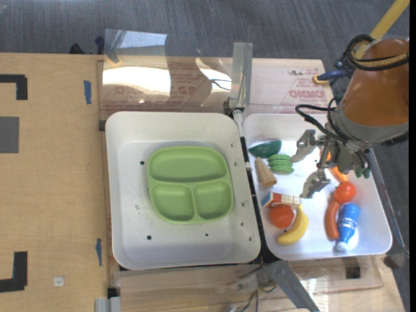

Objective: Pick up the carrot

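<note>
In the left shallow white bin (123, 174), a light-green plastic divided plate (190, 182) w/ three compartments is seated approx. centre. In the right shallow white bin (380, 236), toy items are grouped: dark-green leafy piece (264, 149), ridged green piece (281, 163), tan cork-like piece (264, 172), red tomato (282, 216), yellow banana (296, 229), red sausage-shaped piece (332, 218), blue-and-white bottle (347, 225). The orange carrot (343, 188) is located at right-centre, just beside the bottle top, partly covered by the two-finger metal gripper (311, 161). Jaws are spread, nothing between them. Carrot's upper end is hidden by the wrist; a small red/white/blue item above the tomato is hard to identify.
</note>
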